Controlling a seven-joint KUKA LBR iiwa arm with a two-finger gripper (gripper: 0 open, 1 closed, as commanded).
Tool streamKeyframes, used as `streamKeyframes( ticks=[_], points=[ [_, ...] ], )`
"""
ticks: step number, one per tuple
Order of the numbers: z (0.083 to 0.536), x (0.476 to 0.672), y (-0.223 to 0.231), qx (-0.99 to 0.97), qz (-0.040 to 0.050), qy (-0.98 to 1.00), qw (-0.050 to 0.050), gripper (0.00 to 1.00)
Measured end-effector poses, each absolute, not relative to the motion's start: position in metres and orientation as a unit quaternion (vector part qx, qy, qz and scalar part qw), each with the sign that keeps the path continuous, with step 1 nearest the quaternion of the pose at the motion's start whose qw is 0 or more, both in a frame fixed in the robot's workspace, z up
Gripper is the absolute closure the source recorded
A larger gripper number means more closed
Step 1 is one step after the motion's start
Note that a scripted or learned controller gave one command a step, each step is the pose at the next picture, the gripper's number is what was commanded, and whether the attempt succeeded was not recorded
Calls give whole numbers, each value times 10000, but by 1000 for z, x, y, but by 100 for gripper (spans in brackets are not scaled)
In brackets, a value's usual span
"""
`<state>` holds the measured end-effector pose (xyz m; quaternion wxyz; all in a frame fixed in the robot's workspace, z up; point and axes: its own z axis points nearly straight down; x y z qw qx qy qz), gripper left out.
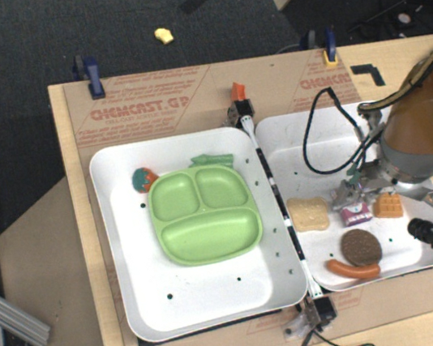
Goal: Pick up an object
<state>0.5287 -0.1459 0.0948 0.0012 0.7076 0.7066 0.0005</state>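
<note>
I hang my gripper (358,195) low over the right bin (293,140), above the purple packet (353,213), to reach the toy food clustered there

Both white bins (137,288) look like smooth moulded plastic with a soft sheen. The green divided plate (204,213) in the left bin is smooth, slightly glossy plastic. The worktop (188,99) is matt brown board, like cardboard, printed in red. Blue clamps (90,74) at its upper edge look like plastic. The floor (14,46) is dark, rough carpet.
</note>
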Motion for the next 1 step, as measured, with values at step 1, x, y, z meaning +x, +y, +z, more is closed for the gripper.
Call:
streamKeyframes(
  ticks=[1],
  points=[
    [191, 558, -57, 7034, 50, 7108, 38, 100]
  ],
)
